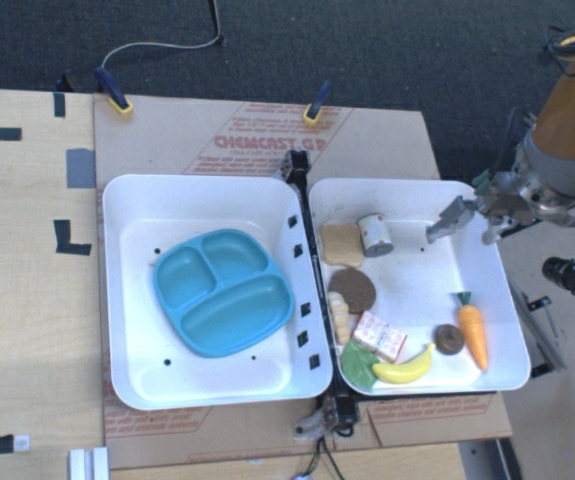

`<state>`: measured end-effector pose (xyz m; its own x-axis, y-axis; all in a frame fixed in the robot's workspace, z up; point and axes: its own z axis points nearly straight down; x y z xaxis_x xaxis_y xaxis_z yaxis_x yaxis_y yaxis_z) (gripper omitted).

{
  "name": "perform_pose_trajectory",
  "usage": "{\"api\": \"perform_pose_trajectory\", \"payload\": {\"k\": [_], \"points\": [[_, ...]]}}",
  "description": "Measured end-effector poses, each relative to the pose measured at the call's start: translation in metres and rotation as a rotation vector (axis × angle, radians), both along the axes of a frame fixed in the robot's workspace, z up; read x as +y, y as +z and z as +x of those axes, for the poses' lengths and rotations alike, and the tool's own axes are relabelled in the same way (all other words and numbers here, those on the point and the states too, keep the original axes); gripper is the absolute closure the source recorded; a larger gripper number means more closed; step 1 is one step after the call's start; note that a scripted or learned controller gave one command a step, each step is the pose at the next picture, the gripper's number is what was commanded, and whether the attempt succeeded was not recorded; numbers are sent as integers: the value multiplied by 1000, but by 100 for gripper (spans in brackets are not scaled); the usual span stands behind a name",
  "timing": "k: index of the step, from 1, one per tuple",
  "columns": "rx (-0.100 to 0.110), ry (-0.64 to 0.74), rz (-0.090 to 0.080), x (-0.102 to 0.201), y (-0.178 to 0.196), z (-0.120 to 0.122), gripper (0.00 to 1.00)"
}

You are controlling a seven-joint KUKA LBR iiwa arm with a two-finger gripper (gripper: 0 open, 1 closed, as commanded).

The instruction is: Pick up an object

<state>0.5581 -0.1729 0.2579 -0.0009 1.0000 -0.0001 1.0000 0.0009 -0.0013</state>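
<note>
A: Listing what you have on the worktop [27, 298]: left bin [127, 298], one blue divided plate [224, 290]. Right bin [497, 288], one tan slab [339, 244], one small tin [374, 234], one brown disc [353, 290], one pink-and-white packet [380, 336], one banana [407, 367], one green piece [357, 366], one small dark ring [450, 339], one carrot [474, 335].

B: And the claw?

A: Claw [465, 220], at the right bin's upper right, above bare white floor. Its two fingers stand apart, spread, with nothing between them. Your nearest candidate is the tin, to its left and apart from it.

B: Progress, then?

A: By your task, nothing is lifted yet; every item lies in its bin. Choosing, descending, closing and raising are all left, as I judge it.

B: Anything unclear?

A: You cannot tell the claw's height over the bin. Pale pieces at the divider under the brown disc are too small to name. The arm [557, 138] is cut off at the right.
</note>
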Motion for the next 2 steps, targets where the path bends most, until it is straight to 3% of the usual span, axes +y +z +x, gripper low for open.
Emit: {"api": "perform_pose_trajectory", "payload": {"k": [1, 2], "points": [[3, 1, 1, 38, -104, 42, 0], [-7, -1, -5, 75, -170, 91, 0]]}}
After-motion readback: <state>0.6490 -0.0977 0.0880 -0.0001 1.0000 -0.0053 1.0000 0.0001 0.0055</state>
